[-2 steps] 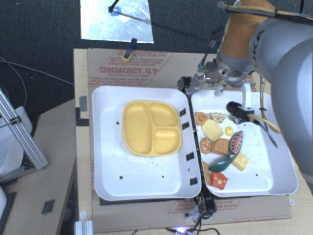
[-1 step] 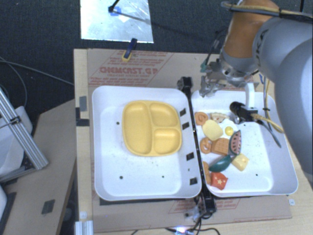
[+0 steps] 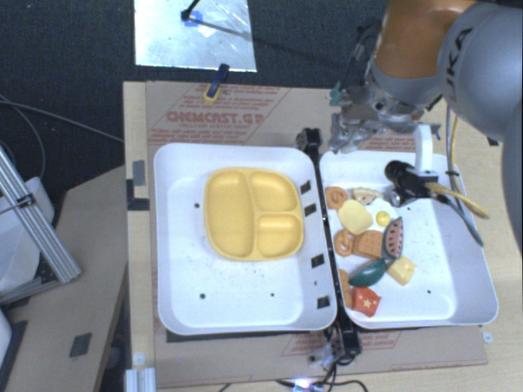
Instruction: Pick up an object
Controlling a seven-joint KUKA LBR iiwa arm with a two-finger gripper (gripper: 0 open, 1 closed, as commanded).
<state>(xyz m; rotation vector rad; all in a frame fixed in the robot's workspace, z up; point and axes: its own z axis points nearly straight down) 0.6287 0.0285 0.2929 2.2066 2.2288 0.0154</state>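
**Hovering gripper at the far rim of the toy-filled bin**

Camera view: the gripper [image 3: 351, 137] hangs over the far-left corner of the right-hand bin [image 3: 466, 300], just above its rim. Whether it is open or closed cannot be told, and nothing shows in its grasp.

The things to pick lie in that bin, crowded toward its left wall. The watermelon slice [image 3: 394, 237] has its long axis running far to near, leaning slightly, rind to the right. The teal piece [image 3: 369, 272] slants from near-left up to far-right and touches the yellow block [image 3: 401, 270]. The rest are rounder, with no clear axis.

Bare floor lies open along the bin's right side and its near-right corner. The red piece [image 3: 365, 300] sits close to the near-left corner, and the brown rings [image 3: 336, 196] lie close to the left wall.

Counted, there are two bins and ten toy pieces that can be told apart:
- two brown rings
- one tan piece [image 3: 364, 194]
- one pale yellow round [image 3: 355, 216]
- one fried egg [image 3: 382, 217]
- one waffle [image 3: 369, 243]
- the slice, the teal piece, the block and the red piece

The left-hand bin [image 3: 176, 300] bears one yellow three-compartment plate [image 3: 233, 215], with bare floor all round it.
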